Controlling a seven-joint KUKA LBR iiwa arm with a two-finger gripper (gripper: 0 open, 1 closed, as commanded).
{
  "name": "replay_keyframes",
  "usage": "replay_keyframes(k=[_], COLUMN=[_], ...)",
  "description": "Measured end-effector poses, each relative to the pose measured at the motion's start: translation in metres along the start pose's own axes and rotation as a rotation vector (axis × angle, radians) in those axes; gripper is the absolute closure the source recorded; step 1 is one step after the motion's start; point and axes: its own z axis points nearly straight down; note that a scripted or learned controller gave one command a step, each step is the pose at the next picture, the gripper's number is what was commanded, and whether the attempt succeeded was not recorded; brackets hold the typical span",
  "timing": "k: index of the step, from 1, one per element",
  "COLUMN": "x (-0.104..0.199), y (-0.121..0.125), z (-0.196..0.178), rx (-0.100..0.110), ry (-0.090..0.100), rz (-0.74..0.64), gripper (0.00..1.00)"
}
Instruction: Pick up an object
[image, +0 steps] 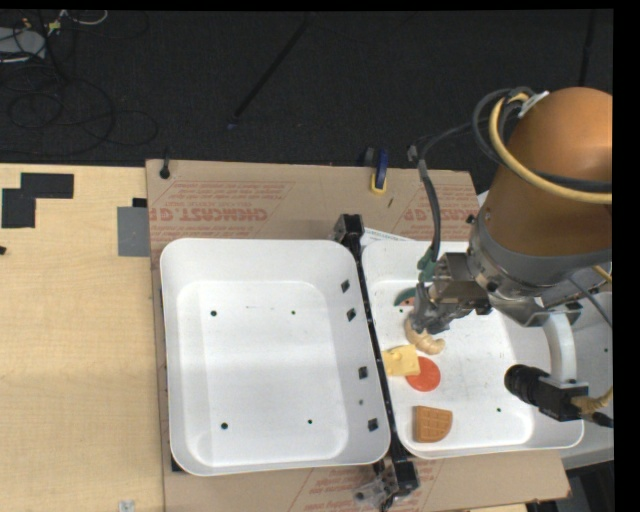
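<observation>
Gripper (432, 322) is low in the right bin (500, 432), at its upper-left part, directly over a cream curved piece (431, 345). Prob. that's the pick target, since the tool is lined up on it and not on the others. Open or closed: can't tell, arm body hides the tip. Nothing visibly held.

Other stuff in the same bin: yellow block (402, 362) just beside the cream piece, lower-left. Red disc (427, 375) touches the block on its right. Tan wafer (432, 423) sits apart, near the front wall.

Obstacles: block and disc are crowded close to the target, so a descent could nudge them. Black divider (362, 320) btw bins is near on the left. Left bin (260, 370) is well away from the action.
</observation>
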Motion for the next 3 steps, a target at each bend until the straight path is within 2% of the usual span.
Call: replay_keyframes(k=[1, 2, 3], x=[-0.048, -0.007, -0.039], y=[0.0, 0.0, 0.012], z=[0.022, 0.077, 0.089], rx=[-0.002, 0.002, -0.001], ry=[-0.001, 0.001, -0.001], rz=[0.007, -0.001, 0.005], gripper=[1.0, 1.0, 1.0])
